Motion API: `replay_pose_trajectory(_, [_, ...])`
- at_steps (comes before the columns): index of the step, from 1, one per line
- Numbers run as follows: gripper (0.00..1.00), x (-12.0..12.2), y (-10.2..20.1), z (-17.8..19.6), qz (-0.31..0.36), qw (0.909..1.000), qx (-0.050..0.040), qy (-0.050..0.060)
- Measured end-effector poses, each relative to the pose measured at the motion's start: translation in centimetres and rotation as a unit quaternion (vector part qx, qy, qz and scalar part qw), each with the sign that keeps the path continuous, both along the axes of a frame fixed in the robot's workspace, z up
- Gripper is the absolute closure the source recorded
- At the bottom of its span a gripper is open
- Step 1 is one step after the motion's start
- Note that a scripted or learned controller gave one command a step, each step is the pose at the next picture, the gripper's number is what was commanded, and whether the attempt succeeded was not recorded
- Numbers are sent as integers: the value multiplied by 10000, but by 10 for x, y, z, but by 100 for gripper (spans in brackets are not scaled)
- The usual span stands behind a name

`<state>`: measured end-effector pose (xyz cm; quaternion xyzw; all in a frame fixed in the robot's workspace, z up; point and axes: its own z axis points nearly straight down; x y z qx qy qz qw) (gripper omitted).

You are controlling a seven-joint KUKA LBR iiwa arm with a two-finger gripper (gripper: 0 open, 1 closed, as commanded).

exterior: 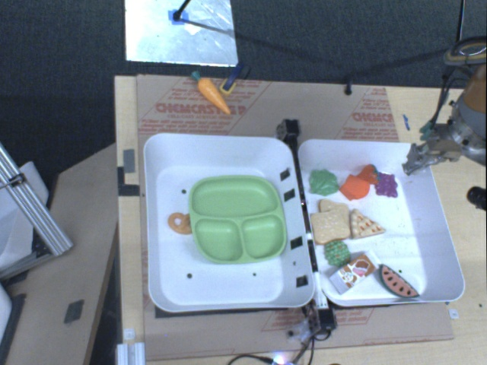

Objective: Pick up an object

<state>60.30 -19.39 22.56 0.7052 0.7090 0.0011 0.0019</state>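
The gripper [417, 160] hangs at the right bin's [441, 226] upper right rim; whether it is open or closed I cannot tell. Nearest lie the grapes [386, 183] and an orange piece [356, 185], touching each other near the bin's top. These look like light, stiff plastic toy food, likely smooth and slippery. The grapes' bumpy sides should give purchase; a pinch across the narrow width seems best.

Floor: I see dark blue-grey carpet [61, 67].
Bench: pale wooden top [91, 226].
Sheet: shiny silver foil square [181, 23] on carpet.
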Motion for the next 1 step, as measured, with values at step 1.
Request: replay_pose_trajectory(1, [100,21,55,2,22,10000,6,-3])
